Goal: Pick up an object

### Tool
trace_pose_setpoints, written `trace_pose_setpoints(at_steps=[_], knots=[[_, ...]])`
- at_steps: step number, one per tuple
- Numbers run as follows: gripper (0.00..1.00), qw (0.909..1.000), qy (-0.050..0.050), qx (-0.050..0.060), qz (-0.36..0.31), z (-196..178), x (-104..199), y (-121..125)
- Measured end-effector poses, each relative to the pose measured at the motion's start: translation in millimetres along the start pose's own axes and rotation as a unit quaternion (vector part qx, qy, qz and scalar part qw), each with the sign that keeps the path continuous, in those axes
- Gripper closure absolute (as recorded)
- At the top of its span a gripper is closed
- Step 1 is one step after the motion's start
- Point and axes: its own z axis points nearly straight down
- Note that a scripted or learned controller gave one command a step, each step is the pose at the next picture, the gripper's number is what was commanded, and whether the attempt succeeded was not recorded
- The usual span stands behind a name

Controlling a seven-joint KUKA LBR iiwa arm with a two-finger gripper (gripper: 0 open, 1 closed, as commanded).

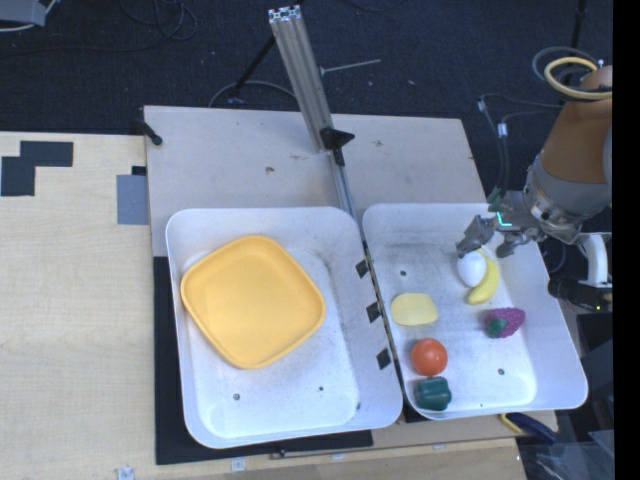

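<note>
The right bin (520,388) holds a white egg (472,268) leaning on a yellow banana (486,283), a pale yellow lemon-like piece (414,309), a red tomato (429,356), a dark green pepper (433,395) and a purple grape bunch (505,321). My gripper (494,239) hangs over the bin's far right part, just above and behind the egg. Its two fingers are spread open with nothing between them.
The left bin (330,388) holds a square yellow plate (252,299). A slanted aluminium rail (310,78) rises behind the bins and ends near the divider between them. Cables and a yellow ring (563,68) lie at the back right.
</note>
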Motion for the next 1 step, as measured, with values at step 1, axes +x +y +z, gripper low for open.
trace_pose_setpoints(at_steps=[1], knots=[[0.00,1.0000,0.000,0.000,0.000,0.0,0.0,0.0]])
